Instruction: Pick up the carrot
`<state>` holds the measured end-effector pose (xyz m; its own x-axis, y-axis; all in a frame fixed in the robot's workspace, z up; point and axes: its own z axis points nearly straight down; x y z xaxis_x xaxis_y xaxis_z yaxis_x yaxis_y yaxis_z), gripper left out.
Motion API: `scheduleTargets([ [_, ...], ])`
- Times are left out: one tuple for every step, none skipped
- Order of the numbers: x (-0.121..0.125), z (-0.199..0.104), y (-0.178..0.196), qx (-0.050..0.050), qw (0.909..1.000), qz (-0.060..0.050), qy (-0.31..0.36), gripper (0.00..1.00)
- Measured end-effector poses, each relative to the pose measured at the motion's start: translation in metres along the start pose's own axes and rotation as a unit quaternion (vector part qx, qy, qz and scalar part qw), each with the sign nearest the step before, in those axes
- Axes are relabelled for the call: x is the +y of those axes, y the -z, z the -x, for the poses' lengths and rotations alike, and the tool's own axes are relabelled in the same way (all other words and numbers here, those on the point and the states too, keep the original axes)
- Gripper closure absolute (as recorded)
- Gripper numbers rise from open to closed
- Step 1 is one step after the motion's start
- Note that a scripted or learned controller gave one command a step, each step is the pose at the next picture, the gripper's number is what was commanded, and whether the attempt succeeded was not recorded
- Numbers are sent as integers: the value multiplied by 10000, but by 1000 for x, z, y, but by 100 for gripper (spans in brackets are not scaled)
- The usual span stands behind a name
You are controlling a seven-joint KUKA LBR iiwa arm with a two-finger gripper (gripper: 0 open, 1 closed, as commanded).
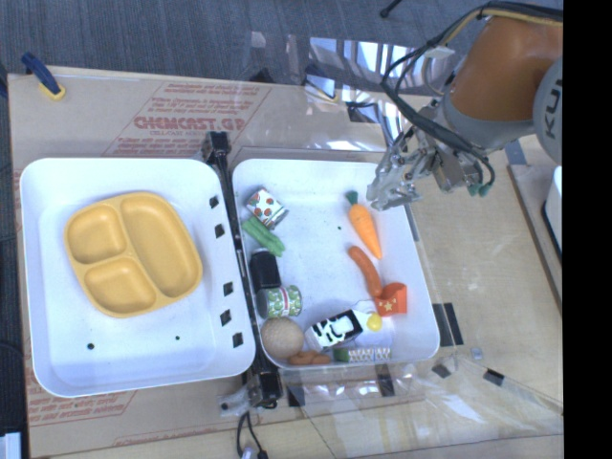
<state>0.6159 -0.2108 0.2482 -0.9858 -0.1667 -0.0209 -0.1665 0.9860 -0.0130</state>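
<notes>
Carrot (364, 229): orange, tapered, smooth, green-topped, in right bin (316, 175); metal pincer (386, 195) just beside, grip state unclear.

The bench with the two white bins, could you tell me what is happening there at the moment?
A KUKA arm reaches in from the right, its gripper poised over the right bin's upper right corner, beside the carrot. The carrot lies loose on the bin floor among other toy foods. The left bin holds a yellow divided plate.

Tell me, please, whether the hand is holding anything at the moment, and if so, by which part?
Nothing is held. The hand hovers at the right bin's upper right edge, just right of the carrot, which lies loose on the bin floor.
</notes>
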Motion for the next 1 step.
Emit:
scheduleTargets([
  [14,-68,-101,112,9939,90,1096,100],
])
